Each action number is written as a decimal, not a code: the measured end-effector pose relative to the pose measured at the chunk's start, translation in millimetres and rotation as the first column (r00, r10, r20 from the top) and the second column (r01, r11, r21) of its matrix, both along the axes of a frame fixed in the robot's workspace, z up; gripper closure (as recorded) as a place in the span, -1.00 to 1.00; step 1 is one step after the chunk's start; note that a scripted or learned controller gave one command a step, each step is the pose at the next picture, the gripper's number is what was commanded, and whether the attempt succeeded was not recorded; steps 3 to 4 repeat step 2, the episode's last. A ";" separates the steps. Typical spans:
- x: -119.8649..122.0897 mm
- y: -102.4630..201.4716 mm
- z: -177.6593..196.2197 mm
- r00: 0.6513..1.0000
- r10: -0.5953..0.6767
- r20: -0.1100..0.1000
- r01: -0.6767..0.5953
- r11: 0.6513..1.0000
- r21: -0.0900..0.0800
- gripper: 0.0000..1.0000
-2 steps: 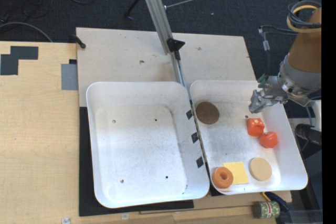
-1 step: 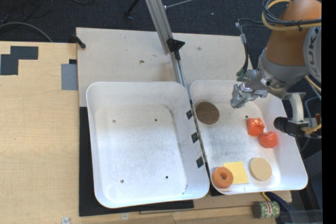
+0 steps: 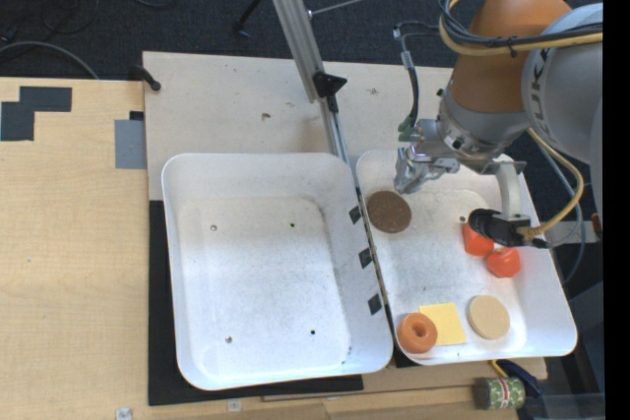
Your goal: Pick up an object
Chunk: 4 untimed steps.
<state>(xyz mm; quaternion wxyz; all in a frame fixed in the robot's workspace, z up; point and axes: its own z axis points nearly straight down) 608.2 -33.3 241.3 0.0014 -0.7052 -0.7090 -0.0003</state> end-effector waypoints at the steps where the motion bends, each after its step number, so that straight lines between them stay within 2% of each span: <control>1: 2.4 45.8 -12.2 1.000 -0.002 -0.003 0.002 1.000 -0.001 1.00; 2: 10.5 104.5 -20.6 1.000 0.000 -0.002 0.000 1.000 -0.001 1.00; 4: 10.5 104.5 -20.6 1.000 0.000 -0.002 0.000 1.000 -0.001 1.00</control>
